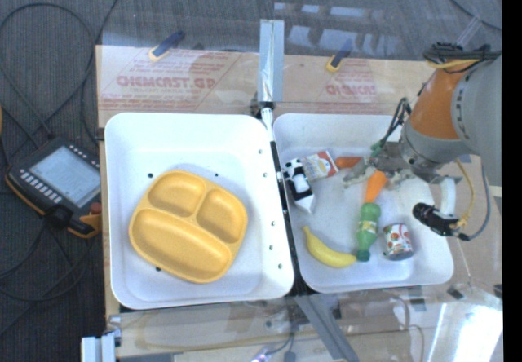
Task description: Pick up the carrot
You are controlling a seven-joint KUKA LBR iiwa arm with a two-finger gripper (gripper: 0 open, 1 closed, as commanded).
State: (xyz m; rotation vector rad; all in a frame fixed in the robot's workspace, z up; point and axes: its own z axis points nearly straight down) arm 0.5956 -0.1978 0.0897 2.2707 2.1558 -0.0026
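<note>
A carpeted floor lies under the bench, whose two white bins sit side by side. The left bin (122, 148) bears a yellow divided plate (188, 226); the right bin (432, 271) holds a banana (328, 249), a green bottle (367, 230) and the carrot (374, 185). The gripper (377, 173) stands spread around the carrot; being stiff, light and smooth, it should be pinched across its thick middle

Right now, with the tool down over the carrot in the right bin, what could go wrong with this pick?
1. The carrot lies tilted with its lower end close to the green bottle; lifting could knock the bottle over.
2. The tool sits over the carrot's upper end, so an off-centre grip may let it swing or slip.
3. The small carton and another orange piece lie close by and could get nudged.
</note>
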